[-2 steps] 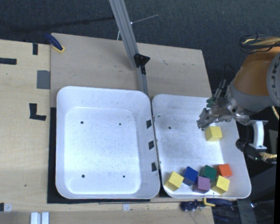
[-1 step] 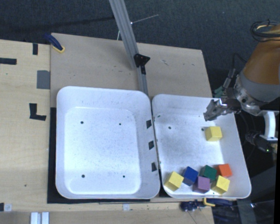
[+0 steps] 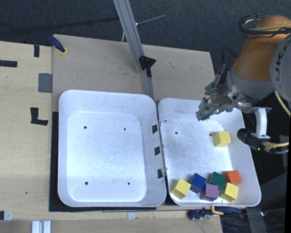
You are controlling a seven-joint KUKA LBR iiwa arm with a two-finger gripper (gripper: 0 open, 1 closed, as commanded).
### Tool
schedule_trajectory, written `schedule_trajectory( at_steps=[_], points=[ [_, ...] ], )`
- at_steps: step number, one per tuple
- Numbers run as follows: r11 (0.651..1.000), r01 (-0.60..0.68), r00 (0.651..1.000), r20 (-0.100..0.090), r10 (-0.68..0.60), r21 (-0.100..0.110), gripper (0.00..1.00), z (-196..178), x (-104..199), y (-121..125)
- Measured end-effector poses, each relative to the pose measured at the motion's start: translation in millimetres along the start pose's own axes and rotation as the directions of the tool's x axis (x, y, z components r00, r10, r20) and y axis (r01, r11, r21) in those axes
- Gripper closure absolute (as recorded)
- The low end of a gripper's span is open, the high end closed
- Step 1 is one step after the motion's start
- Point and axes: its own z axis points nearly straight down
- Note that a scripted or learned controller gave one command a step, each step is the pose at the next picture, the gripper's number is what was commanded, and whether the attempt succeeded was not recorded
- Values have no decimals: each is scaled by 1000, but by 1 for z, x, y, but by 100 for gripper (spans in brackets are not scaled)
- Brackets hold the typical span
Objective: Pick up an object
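You look down on a pale wooden bench (image 3: 104,71) marked with black tape. Dark blue-grey carpet floor (image 3: 58,9) lies beyond it.

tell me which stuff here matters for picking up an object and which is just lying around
Belongs to the job:
claw
lone yellow block
clustered blocks: yellow, blue, purple, green, orange, yellow
right bin

Just lying about:
left bin
metal pole
blue and yellow tool
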Motion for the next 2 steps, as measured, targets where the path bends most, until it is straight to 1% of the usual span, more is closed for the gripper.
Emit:
schedule_trajectory(
  at_steps=[2],
  points=[
    [1000, 1, 1000, 0, -1, 1, 100, 2, 102, 21]
  ],
)
